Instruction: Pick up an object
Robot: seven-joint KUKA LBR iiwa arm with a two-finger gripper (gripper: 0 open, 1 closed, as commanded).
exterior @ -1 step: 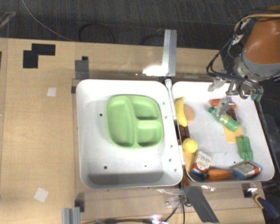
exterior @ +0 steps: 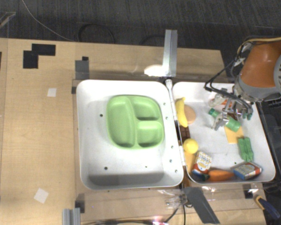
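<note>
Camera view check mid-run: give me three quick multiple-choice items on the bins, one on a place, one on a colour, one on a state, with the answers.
1. Where does the divided plate lie?
A. in the left bin
B. in the right bin
C. on the bench outside the bins

2. What colour is that plate?
A. red
B. green
C. blue

3. How does the hand stand?
A. over the left bin
B. over the bare bench
C. low over the right bin, by a small green piece

Answers:
1. A, the plate sits inside the left bin.
2. B, it is pale green throughout.
3. C, the hand is above the right bin, next to the small green piece; a banana lies at that bin's left wall.
</note>
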